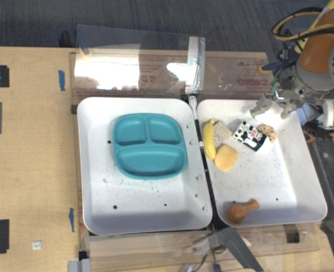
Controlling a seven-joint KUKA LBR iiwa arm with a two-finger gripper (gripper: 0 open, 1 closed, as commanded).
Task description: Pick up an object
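The camera is looking down on a brown counter [25,169] that is carrying 2 white bins side by side.

The left bin [93,203] is holding a teal plate [149,145] with 3 sections. The plate is lying flat near the middle of the bin, a bit toward the back.

The right bin [291,180] is holding the small things to pick up. A yellow banana [209,140] is lying close to the bin's left wall, pointing front to back. A round yellow thing, like a lemon [225,158], is sitting just beside the banana's lower end. A small tan waffle-like piece [223,132] is lying beside the banana's upper end. A black and white box [250,136] with little colored marks is lying tilted next to that, near the middle of the bin's back half. A small tan and brown thing [266,131] is touching the box on its right side; it is too small to name. A brown drumstick-shaped toy [243,209] is lying alone at the front of the bin, well apart from the others.

The grey arm [317,61], with its orange band, is reaching in from the right. Its end effector [274,107] is hanging over the back right part of the right bin, near the box and the small tan thing. The 2 grey fingers [261,106] are standing a little apart, partly open, and nothing is sitting between them.

A clear plastic sheet [138,67] is standing behind the bins.
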